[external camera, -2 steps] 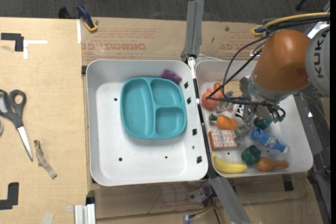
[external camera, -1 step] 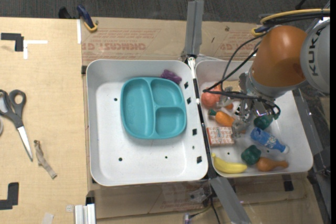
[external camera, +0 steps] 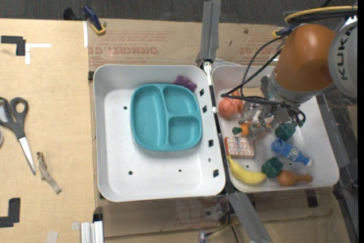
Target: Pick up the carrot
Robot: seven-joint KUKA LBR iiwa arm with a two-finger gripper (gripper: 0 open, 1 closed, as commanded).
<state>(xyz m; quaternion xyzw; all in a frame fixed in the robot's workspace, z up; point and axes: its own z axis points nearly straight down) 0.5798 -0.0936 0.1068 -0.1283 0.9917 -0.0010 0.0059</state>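
Gripper was seen low in the right bin, centre-right of frame, beside the small orange carrot; finger state could not be told.

i see the right white bin crowded: a yellow banana, a small printed box and a blue plastic bottle block its near half. the left bin's near floor lies open beside the teal divided plate.
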